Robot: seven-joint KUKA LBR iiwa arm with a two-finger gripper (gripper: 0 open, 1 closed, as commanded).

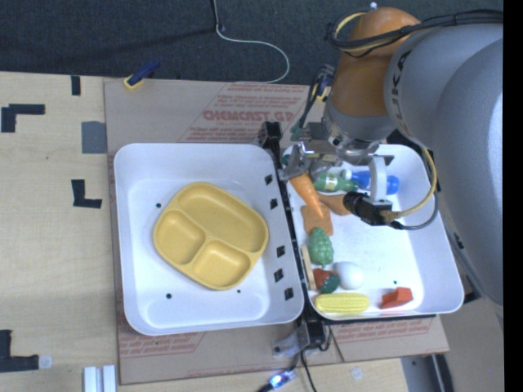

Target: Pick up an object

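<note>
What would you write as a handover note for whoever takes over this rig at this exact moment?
Claw: low over the right bin's upper left corner, above the orange carrot; finger state unreadable, no grasp visible.
Right bin: carrot, small bottle, green toy, white egg, corn cob, red piece.
Left bin: yellow divided plate.
Done: arm positioned over the pile.
Left: grasp and lift one object.

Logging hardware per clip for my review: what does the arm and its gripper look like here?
The arm is a thick, rounded grey casing with a glossy orange band above the wrist. Thin black cables loop over the top of the band. Below it sits a metallic wrist section, then the gripper, a cluttered silver and black assembly. A yellow and black cable curves out from a black fitting at its side.
</note>
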